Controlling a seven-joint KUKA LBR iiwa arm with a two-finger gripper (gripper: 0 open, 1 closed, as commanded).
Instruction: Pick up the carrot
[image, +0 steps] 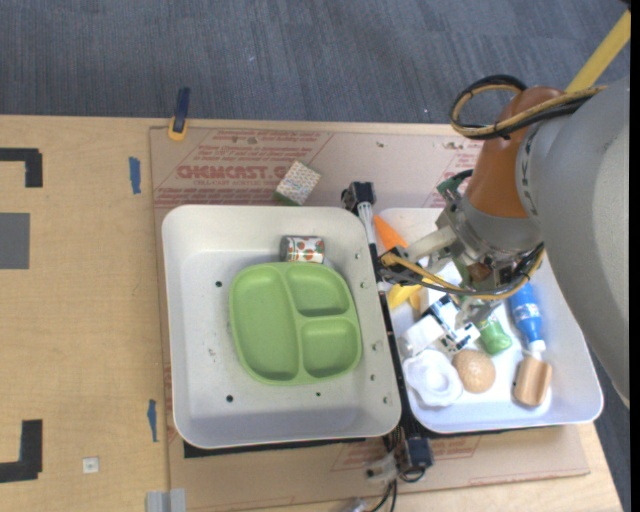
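So the arm (520, 170) comes in from 3 o'clock and hangs over the right bin (580, 400), wrist pointing down into the clutter. The gripper (452, 322) sits low in the middle of that bin, a black and white bit poking out under the wrist with cables looping around it. Honestly can't tell how the claw is set, the wrist and the wires cover most of it, and nothing I can make out sits between its tips.

The carrot (387, 236) is the orange thing at the bin's 11 o'clock corner, lying right along the wall next to the left bin, up toward 10 o'clock from the gripper and apart from it. A white and black marker-looking tool (362, 205) lies just at its 11 o'clock side, on the rim.

Other stuff in the right bin: a yellow piece (402, 296) just at 9 o'clock from the gripper, a blue and white bottle (529, 318) at 3 o'clock, a green lump (495, 336) near it, a tan egg-ish ball (476, 372) at 5 o'clock, a white cup thing (433, 378) at 6 o'clock, and a tan cylinder (533, 381) further out at 4 o'clock.

Left bin (190, 300) has a green divided plate (295, 322) in the middle, with a small printed can (303, 249) touching its 12 o'clock edge. A little patterned cube (298, 183) sits on the cardboard (240, 160) past the bins at 12 o'clock.
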